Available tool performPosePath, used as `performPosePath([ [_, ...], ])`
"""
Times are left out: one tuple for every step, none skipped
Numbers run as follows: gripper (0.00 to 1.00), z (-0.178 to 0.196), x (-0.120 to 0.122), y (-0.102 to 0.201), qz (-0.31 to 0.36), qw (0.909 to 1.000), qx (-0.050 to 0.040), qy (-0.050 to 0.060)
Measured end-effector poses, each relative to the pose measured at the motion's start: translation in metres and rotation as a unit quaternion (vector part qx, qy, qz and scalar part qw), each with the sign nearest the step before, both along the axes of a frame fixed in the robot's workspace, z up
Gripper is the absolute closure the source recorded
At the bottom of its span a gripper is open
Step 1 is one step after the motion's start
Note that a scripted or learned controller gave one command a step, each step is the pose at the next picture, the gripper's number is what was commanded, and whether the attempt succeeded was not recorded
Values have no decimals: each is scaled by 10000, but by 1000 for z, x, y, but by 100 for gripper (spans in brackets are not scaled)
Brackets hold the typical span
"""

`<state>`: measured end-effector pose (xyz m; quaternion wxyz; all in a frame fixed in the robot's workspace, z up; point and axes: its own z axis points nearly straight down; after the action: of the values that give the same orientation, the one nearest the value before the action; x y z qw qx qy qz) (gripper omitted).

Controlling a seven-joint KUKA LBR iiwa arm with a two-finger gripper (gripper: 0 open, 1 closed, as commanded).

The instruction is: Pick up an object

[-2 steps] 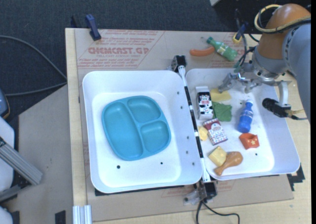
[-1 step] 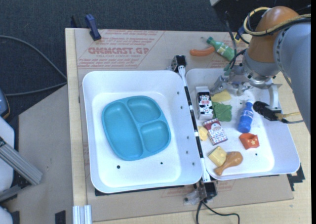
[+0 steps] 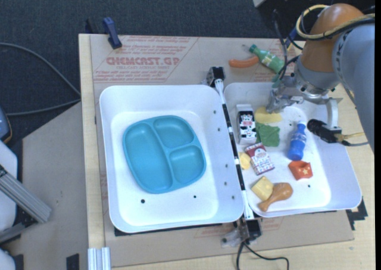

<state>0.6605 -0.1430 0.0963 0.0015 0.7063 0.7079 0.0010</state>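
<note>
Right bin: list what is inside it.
The right bin holds a milk carton, red carton, green piece, blue bottle, red pepper, cheese wedge and drumstick. The gripper covers whatever lies beneath it.

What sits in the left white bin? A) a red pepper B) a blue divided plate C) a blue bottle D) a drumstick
B: the blue divided plate lies alone in the left bin, while the blue bottle, the red pepper and the drumstick all lie in the right bin.
</note>
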Motion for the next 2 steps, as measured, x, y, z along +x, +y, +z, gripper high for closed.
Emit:
performPosePath([
  [0, 0, 0, 0, 0, 10000, 0, 3],
  [0, -12, 6, 10, -6, 10000, 2, 9],
])
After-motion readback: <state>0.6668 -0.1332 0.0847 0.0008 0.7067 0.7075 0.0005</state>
